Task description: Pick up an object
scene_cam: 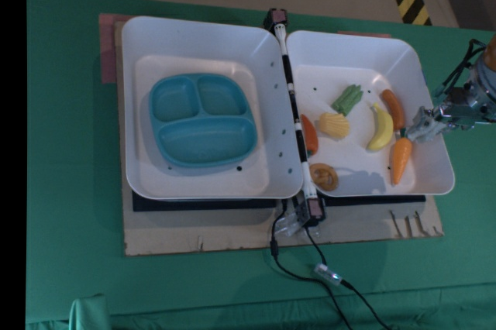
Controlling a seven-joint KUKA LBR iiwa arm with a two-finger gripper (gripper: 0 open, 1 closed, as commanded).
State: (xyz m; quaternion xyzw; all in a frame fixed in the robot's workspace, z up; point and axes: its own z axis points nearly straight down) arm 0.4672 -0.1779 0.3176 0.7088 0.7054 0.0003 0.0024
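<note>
Two white bins sit side by side on a green-covered bench, mid-frame. Left bin (132, 38) holds a teal divided plate (203, 120) w/ three compartments, lying flat at the bin's centre. Right bin (434, 170) holds the toy food – all in its lower and middle part.

Items in the right bin: a green bean-like veg (347, 99) near the centre top, tilted; just below-left of it a yellow ridged piece (334, 125), maybe corn or a shell pastry – can't tell which. A reddish-orange piece (309, 134) lies against the bin's left wall, by the divider. A brown pretzel-like thing (324, 177) sits at lower left of that bin. A banana (380, 128) curves roughly upright right of centre, w/ an orange-red sausage-shaped piece (393, 108) just beside it to the upper right. A carrot (400, 158) lies tilted at lower right, its top end pointing up toward the gripper.

Gripper (425, 127) comes in from the right edge of the frame, over the right bin's right wall, low and close to the carrot's top end – touching or just apart, can't tell. The gripper's state can't be told at this res.; nothing is seen held in it. Arm's orange band (490, 49) peeks in at the far right edge.

Black cables (310, 259) trail from the divider down toward bottom centre.
</note>
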